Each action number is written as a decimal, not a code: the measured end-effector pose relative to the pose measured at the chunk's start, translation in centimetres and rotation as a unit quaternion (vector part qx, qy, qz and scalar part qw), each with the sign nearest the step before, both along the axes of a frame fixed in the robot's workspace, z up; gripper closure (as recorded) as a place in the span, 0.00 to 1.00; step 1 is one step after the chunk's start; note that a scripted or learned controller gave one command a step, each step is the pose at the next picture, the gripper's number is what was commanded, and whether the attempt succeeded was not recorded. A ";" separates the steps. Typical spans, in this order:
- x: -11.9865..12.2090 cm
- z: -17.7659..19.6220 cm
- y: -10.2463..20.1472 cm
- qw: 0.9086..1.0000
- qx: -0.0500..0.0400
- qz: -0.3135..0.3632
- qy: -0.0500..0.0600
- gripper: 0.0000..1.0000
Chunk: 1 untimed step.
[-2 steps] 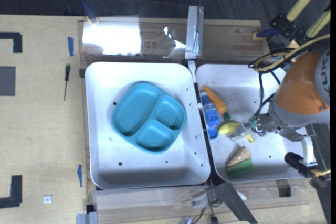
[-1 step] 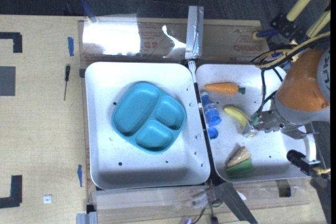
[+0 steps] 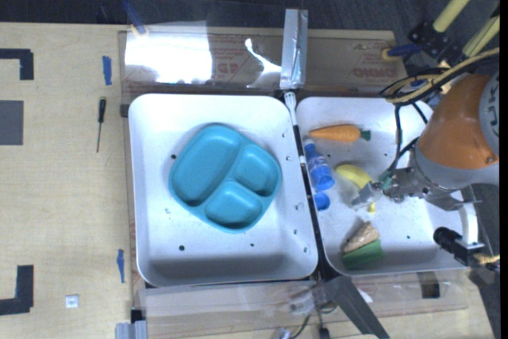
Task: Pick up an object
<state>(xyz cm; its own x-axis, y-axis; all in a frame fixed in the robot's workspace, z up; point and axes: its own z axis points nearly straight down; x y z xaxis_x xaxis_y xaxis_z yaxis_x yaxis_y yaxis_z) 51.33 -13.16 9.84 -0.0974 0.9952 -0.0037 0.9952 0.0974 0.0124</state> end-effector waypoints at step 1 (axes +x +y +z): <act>2.0 -1.1 2.5 0.999 0.000 0.036 0.002 0.00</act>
